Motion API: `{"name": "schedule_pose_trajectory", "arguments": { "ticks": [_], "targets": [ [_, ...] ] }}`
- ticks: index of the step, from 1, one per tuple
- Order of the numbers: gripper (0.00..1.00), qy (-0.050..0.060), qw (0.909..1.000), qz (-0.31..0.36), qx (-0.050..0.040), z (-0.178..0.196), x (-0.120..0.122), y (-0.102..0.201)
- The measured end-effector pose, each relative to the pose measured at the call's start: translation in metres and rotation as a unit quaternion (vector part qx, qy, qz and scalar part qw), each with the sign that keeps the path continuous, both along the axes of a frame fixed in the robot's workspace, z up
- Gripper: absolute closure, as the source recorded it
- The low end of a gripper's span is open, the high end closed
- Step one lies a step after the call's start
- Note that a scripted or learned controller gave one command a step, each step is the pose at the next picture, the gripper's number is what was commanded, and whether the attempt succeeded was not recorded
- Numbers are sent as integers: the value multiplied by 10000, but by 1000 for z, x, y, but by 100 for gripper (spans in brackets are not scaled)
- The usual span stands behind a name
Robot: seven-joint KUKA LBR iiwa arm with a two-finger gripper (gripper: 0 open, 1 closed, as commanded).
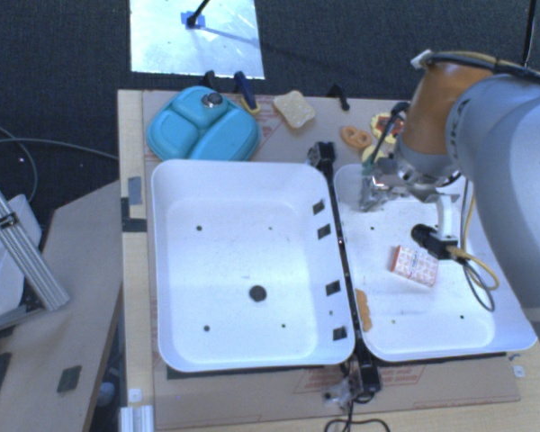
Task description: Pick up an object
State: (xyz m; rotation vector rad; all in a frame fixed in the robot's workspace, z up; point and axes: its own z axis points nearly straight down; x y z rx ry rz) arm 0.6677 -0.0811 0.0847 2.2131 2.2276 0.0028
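Note:
My gripper (370,196) reaches down into the far left corner of the right bin (486,331), close to the bin floor. A red and white patterned packet (414,265) lies flat in the middle of that bin, nearer the camera than the gripper and apart from it. A small orange piece (363,310) rests against the bin's left wall. In the left bin (175,241) lies a small dark disc (257,292). I see nothing in the gripper.
Behind the bins on the bench sit a blue divided plate (202,126), a toy bread slice (294,110), an orange pretzel-like piece (355,136) and a yellow item (382,124). A black hinge strip (333,241) runs between the bins.

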Motion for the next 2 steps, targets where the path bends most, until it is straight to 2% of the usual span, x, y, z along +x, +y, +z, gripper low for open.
{"name": "schedule_pose_trajectory", "arguments": {
  "ticks": [1, 2],
  "targets": [
    [100, -54, 10000, 27, 14, 108, 4, 81],
    [100, -2, 10000, -2, 4, 125, -17, 85]
  ]
}}
